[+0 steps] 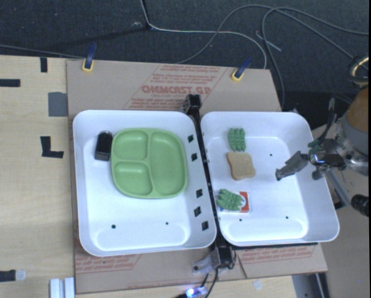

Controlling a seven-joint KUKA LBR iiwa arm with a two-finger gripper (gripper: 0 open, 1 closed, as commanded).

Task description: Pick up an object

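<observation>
Gripper over right bin, right side, nothing between its fingers; can't tell if they're apart or together. Tan sponge well left of it, green toy just above; green tray in left bin.

Robot arm at the right margin: a rounded housing in pale grey metal, topped by an orange-brown band. Below it sits a silvery wrist block with small dark fittings and a touch of green. The hand is a slim, dark grey, tapering piece. Thin dark cables run beside the wrist, and a black knob protrudes lower down.
</observation>
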